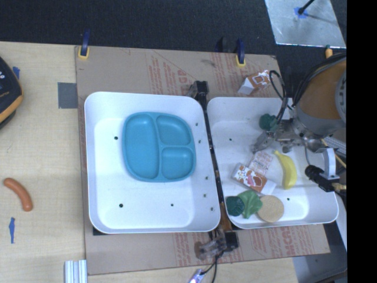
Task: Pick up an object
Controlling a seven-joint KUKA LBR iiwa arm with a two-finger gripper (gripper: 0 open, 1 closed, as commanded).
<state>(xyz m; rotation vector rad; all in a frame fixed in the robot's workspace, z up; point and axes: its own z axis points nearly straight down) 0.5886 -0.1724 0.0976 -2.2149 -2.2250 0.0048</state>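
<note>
From my remote seat I saw the pincer (266, 141) low in the right bin (235, 108), its metal fingers splayed just above a small packet (261, 160); I could not tell whether they were wide or narrow, and nothing showed plainly between them. The arm (321, 99) came in from the right, its orange band close to the edge of the view, with black cables looping over the bin's far rim. A dark green lump (268, 122) sat just beside the pincer on its far side. A banana (287, 168) lay just right of the packet, and a red-and-white carton (251, 178) lay just below the packet, tilted. Near the bin's front wall a leafy green piece (244, 205) touched a tan disc (271, 209). The left bin (106, 205) held a blue divided plate (159, 146), well apart from the pincer. Beyond the right bin's far rim another small carton (254, 82) rested on the cardboard sheet (147, 75). Far to the left, a sausage (19, 193) lay on the bare worktop (35, 134), and a yellow-and-black device (8, 93) poked in at the left edge.
</note>
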